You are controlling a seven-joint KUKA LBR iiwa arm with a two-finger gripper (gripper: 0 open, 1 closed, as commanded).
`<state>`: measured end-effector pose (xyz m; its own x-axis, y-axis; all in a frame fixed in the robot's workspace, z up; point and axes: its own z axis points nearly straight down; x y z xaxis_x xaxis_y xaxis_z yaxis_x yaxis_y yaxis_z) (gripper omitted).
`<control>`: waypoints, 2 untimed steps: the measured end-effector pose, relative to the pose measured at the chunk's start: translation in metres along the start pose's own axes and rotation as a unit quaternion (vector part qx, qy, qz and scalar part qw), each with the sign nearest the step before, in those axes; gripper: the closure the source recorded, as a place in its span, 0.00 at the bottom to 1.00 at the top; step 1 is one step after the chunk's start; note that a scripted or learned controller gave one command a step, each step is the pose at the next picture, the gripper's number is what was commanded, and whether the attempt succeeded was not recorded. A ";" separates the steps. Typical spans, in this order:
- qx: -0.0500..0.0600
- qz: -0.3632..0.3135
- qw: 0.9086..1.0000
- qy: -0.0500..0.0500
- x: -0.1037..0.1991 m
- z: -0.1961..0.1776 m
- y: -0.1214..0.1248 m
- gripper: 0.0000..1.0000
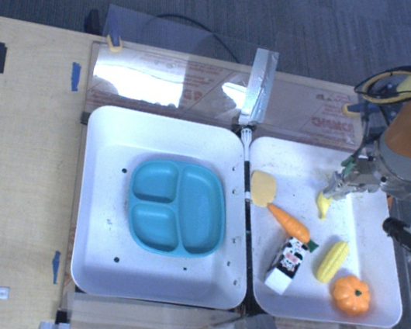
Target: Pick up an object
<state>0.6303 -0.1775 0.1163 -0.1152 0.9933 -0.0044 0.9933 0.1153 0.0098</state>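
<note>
Two white bins sat side by side: the left bin (96,203) held a blue divided plate (177,208), the right bin (385,262) the toys, a pumpkin (351,295) at its near right corner. Toward its far edge, the gripper (341,184) pinched a small yellow banana (323,204) between its fingers, seemingly mid-pick.

Pale wooden bench (4,187) spans the frame; two shallow white bins side by side on it: left bin (100,181), right bin (386,255), touching mid-frame.
</note>
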 end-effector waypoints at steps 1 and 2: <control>0.001 0.000 1.000 0.000 0.000 0.001 -0.001 0.00; 0.005 0.043 0.999 0.002 -0.003 0.030 -0.036 0.00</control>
<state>0.5955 -0.1852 0.0860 -0.0292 0.9996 0.0007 0.9996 0.0292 0.0006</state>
